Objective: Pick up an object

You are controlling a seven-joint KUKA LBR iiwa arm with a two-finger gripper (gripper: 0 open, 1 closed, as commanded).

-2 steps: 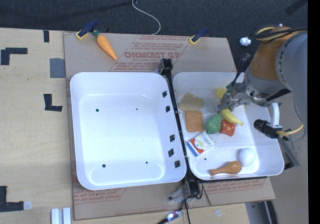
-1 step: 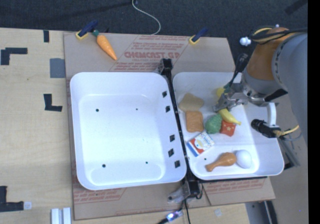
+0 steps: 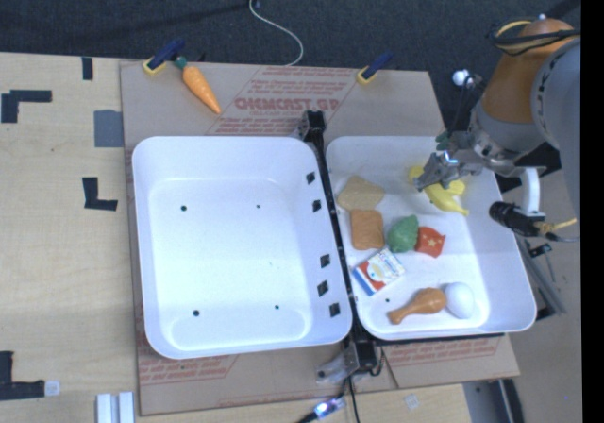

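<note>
My gripper (image 3: 436,173) hangs low over the back right part of the right bin (image 3: 500,251), directly above a yellow banana (image 3: 447,197). Its fingers are small and dark here, and whether they touch the banana is unclear. Spread through that bin are a tan bread slice (image 3: 360,193), an orange-brown block (image 3: 367,228), a green vegetable (image 3: 404,233), a red piece (image 3: 430,243), a small white and red carton (image 3: 379,271), a chicken drumstick (image 3: 418,305) and a white egg (image 3: 460,299).
The left bin (image 3: 151,223) sits beside the right one, joined by a black divider (image 3: 326,223). A toy carrot (image 3: 200,87) lies on the cardboard behind the bins. Blue and yellow clamps (image 3: 163,57) hold the cardboard's back edge.
</note>
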